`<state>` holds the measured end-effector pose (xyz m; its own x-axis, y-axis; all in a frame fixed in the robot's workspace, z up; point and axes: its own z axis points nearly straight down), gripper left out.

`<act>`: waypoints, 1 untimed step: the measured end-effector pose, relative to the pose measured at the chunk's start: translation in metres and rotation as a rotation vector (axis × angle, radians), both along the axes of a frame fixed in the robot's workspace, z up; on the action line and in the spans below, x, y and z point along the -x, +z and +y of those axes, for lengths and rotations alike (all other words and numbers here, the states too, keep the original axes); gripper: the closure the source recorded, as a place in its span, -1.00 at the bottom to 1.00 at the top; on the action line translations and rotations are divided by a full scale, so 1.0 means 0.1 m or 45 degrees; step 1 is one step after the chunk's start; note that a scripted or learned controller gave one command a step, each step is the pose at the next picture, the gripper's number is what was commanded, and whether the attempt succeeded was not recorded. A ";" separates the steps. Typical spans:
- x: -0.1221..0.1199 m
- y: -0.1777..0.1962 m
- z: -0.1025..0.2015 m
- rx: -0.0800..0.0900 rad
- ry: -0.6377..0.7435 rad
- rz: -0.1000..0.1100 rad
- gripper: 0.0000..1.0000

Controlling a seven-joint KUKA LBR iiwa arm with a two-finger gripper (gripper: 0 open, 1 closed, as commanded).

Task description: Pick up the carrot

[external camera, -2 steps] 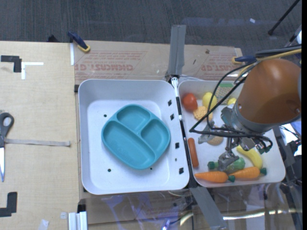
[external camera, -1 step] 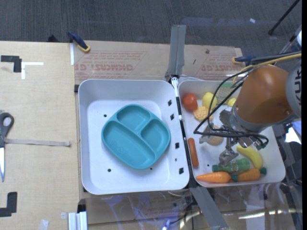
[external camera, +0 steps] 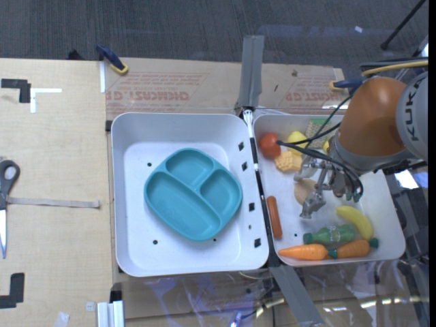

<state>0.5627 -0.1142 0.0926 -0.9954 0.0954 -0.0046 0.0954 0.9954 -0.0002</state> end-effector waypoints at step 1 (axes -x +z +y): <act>-0.46 0.00 0.15 -0.001 -0.513 -0.001 -1.00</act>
<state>0.6091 -0.0997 0.0931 -0.8784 0.4778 -0.0051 0.4778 0.8784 0.0009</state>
